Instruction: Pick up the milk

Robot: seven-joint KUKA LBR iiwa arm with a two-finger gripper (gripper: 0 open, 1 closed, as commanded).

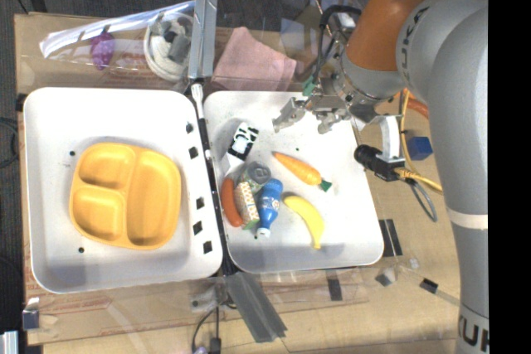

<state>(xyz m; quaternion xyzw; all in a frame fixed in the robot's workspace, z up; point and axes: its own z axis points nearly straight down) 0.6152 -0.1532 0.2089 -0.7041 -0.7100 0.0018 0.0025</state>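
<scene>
The milk [242,141] is a small black-and-white carton lying in the upper left part of the right bin [357,211], near the divider. My gripper [309,118] hangs over the back of that bin, to the right of the milk and a little beyond it. Its two fingers [287,113] are spread apart, open, with nothing between them. The grey arm with its orange band [377,29] comes in from the upper right.
Below the milk lie a carrot [299,169], a banana [305,218], a blue bottle [269,207], a brown bar [247,199], a red sausage [231,201] and a grey lid [258,174]. The left bin [50,261] holds a yellow divided plate [126,195]. A pink cloth [253,60] lies behind the bins.
</scene>
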